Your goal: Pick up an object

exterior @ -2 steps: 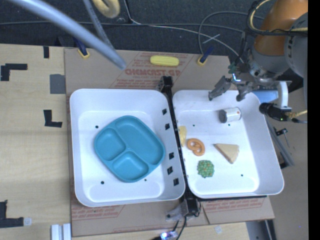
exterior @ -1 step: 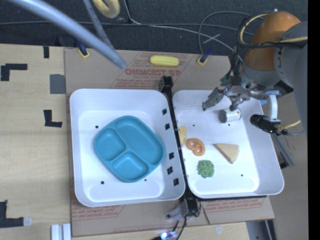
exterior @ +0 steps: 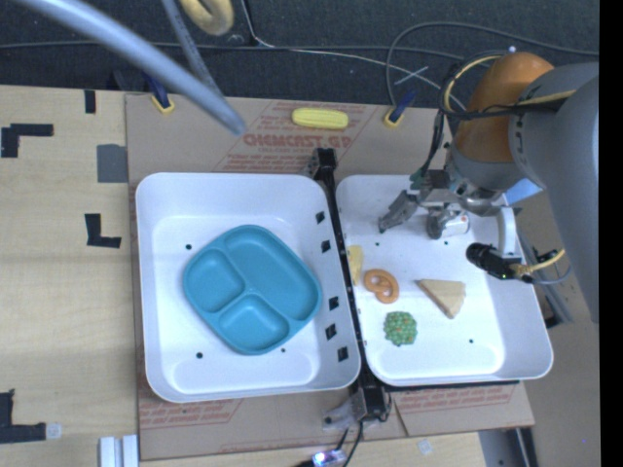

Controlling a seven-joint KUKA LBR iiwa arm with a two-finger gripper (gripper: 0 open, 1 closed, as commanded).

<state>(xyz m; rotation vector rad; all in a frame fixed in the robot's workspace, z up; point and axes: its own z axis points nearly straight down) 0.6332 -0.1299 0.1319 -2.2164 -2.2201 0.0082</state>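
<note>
End effector [exterior: 421, 214] low over right bin [exterior: 526, 358], open.

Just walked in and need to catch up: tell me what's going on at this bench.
A grey KUKA arm reaches in from the right, its gripper over the upper part of the right bin, with nothing visibly between its fingers. Lower in that bin lie a pretzel, a wedge of bread and a green broccoli piece, all untouched. The left bin holds a blue divided plate. Nothing has been picked up yet.
</note>
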